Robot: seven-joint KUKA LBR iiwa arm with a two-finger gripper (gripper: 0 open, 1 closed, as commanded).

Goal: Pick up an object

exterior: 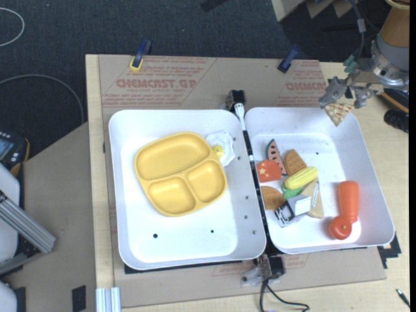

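My gripper [339,104] hangs over the far right corner of the right bin [370,174], with the arm's wrist [383,64] reaching in from the upper right. A small tan, waffle-patterned piece [337,113] sits between the fingertips, lifted above the bin's rim, and the gripper is shut on it. Lower in the same bin lie a watermelon slice [272,150], a red piece [268,171], a brown bread piece [294,160], a yellow corn cob [300,177] and an orange bottle [344,210].
The left bin [130,233] holds a yellow divided plate [180,173] and a fried-egg toy [221,147] by its right rim. A brown cookie [273,197], a black-and-white item [292,208] and a tan wedge [316,203] crowd the right bin's near-left part.
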